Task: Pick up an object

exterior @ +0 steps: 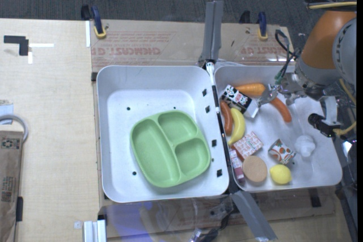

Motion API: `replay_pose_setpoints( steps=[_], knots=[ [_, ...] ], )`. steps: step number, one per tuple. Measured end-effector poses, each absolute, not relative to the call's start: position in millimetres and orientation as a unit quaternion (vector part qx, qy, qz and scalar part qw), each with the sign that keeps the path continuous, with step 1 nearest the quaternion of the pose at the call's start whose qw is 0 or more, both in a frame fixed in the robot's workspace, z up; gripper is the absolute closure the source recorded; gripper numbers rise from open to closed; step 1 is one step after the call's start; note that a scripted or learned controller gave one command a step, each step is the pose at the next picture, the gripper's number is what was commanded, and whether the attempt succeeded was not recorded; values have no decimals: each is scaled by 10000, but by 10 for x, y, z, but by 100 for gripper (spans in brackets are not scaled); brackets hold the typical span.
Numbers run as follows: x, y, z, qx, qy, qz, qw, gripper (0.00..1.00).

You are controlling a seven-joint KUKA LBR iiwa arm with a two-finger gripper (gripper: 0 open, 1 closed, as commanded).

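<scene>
— In the right bin (323, 178), near its back wall, the gripper (271, 97) is low among the toys. It points toward the left, because the arm (326, 42) comes in from the right side.

— Which object is the closest to it?

— I judge the orange sausage (282, 110), which lies just beside the tip, on the near-right side of it. Its long axis goes diagonally, from the gripper toward the front right. The carrot (250, 89) is just to the left of the tip and lies almost along the back wall.

— Is the gripper open, or does it hold something?

— I cannot tell. The metal parts are small and mixed with a grey piece under them, so its state is not clear to me.

— What else is hard to see?

— The arm's body covers the back right corner of the bin. The banana (237, 125) partly covers a red sausage (226, 117) against the left wall. The green plate (170, 148) is alone in the left bin (110, 122), well apart.
</scene>
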State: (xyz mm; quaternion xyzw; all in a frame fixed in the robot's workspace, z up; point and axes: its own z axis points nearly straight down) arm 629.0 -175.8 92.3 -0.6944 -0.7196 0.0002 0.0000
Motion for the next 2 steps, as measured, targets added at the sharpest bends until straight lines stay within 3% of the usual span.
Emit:
replay_pose_setpoints(
  steps=[1,2],
  knots=[
    [6293,-1761,1019,-6947,-7193,0,-3,100],
    [5978,-1453,1879,-7284,-6852,6,-2,100]
  ],
)
